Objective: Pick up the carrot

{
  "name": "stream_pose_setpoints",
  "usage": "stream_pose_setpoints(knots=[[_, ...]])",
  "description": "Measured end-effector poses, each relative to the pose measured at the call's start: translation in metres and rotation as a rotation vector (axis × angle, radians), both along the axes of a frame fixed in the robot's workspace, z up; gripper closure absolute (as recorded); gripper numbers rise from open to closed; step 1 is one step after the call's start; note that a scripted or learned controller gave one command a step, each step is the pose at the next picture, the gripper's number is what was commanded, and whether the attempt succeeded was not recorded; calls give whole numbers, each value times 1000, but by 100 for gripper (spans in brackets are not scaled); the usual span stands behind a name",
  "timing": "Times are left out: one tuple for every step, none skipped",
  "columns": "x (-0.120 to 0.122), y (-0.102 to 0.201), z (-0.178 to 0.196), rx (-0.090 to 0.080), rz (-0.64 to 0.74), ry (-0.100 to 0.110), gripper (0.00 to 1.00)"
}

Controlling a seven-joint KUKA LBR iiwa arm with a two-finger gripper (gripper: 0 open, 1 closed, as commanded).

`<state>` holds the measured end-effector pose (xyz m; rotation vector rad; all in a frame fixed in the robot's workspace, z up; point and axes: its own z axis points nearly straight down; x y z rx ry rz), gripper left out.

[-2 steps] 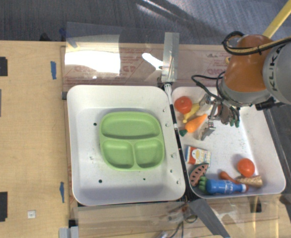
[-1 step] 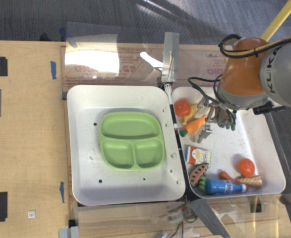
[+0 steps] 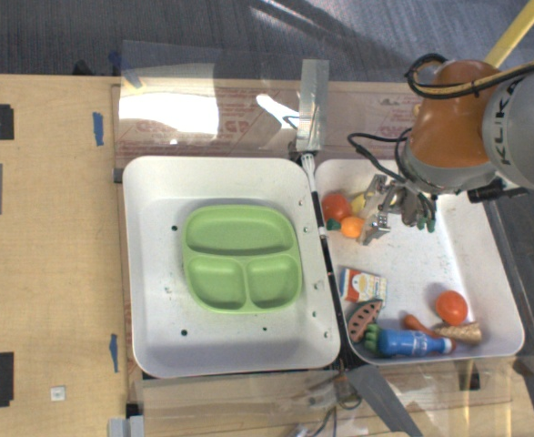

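1. Counting two white bins: the left bin [image 3: 148,244] is holding one green divided plate [image 3: 243,257]; the right bin [image 3: 485,271] is holding the clutter.
2. Hovering over the right bin's upper part, the gripper [image 3: 396,215] is pointing down; finger state: cannot tell.
3. Lying below and right of the gripper, one carrot [image 3: 421,325] is sitting beside an orange ball [image 3: 451,307] and touching a blue bottle [image 3: 410,342].

Grey arm reaching in from the right, orange band showing above the wrist, gripper [image 3: 396,209] pointing downward and leftward, metal fingers [image 3: 376,218] hanging slightly parted, gripping nothing
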<state>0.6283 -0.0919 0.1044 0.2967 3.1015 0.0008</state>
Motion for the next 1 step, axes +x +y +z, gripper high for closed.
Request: stream_pose_setpoints(knots=[[-37, 48, 83, 7, -245, 16, 100]])
